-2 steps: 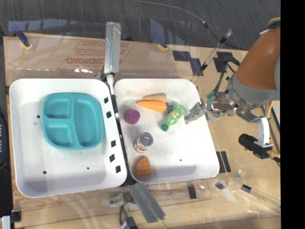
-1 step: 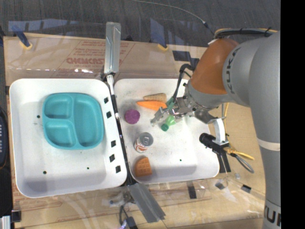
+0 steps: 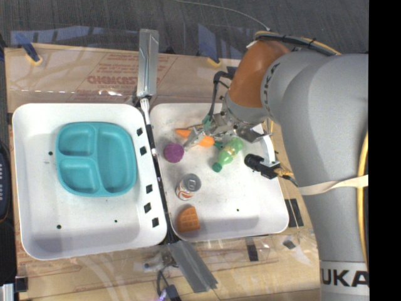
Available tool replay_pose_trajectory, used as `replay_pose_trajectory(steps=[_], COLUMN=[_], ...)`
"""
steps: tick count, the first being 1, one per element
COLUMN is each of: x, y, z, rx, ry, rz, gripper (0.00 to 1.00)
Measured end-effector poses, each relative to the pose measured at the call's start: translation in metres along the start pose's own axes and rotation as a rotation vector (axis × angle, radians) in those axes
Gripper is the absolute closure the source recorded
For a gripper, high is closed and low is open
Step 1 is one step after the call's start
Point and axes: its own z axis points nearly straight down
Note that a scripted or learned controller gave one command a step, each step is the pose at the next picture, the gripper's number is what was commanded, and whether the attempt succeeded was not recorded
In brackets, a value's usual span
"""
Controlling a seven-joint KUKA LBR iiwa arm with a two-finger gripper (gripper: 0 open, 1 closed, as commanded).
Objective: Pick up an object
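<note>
Carrot pieces (image 3: 191, 134) are seen lying directly at the gripper (image 3: 212, 129), one orange end showing on its far-left side and another just beneath the fingertips. Whether the fingers are spread or closed cannot be told, since they are tangled visually with the orange pieces and the wrist above; no object can be confirmed as held.

Immediately to the gripper's lower right, nearly touching it, a green bottle (image 3: 225, 154) is laid with its long axis slanting from upper right to lower left, cap end farthest from the wrist. This is judged the nearest graspable thing, and a grasp across its short axis would be called for. A purple ball (image 3: 173, 152) is found down and to the left of the gripper, a small can (image 3: 188, 185) further below, and a waffle-textured orange piece (image 3: 187, 219) well below, near the bin's front wall.

Counted in the right bin (image 3: 266, 215): one bottle, one ball, one can, one waffle piece, apparently two orange bits. Beyond these, well to the left, one teal divided plate (image 3: 97, 157) is held by the left bin (image 3: 37, 231).
</note>
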Motion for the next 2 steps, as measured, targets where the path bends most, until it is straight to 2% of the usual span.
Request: replay_pose_trajectory(steps=[1, 2], x=[0.002, 0.062], y=[0.002, 0.03], z=[-0.012, -0.109], rx=[-0.003, -0.022], ry=[0.0, -0.005], rz=[-0.007, -0.05], gripper=[1.0, 1.0])
